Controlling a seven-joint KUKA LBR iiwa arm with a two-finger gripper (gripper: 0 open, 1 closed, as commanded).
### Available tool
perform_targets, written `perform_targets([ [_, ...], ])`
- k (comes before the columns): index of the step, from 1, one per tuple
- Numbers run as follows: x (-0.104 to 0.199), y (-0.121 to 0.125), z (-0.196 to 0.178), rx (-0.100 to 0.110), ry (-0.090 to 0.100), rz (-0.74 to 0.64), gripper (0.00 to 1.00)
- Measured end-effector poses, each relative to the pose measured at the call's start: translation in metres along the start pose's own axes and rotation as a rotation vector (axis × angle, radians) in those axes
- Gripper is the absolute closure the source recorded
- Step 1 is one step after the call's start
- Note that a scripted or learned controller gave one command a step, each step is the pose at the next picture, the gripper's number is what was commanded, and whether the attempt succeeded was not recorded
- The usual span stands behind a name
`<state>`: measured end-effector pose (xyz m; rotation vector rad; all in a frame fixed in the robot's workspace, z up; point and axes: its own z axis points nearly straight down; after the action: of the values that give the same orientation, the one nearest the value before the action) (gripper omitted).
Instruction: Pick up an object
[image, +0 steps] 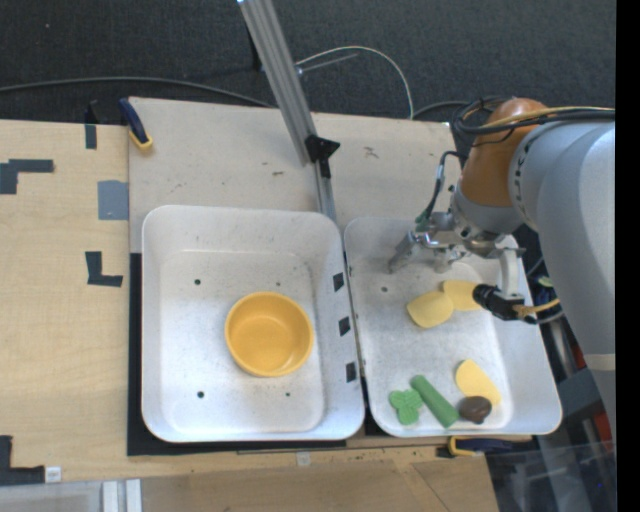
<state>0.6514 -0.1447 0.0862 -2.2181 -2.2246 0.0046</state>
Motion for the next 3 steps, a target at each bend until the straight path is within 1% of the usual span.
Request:
perform_targets([
  [1,0.001,0.000,-0.012,0.000,0.001,-0.001,1.00],
  [2,0.006,0.006,-0.074,-0.008,0.001,0.000,1.00],
  [3,0.008,0.010,-0.138,-0.007,0.001,0.001,1.00],
])
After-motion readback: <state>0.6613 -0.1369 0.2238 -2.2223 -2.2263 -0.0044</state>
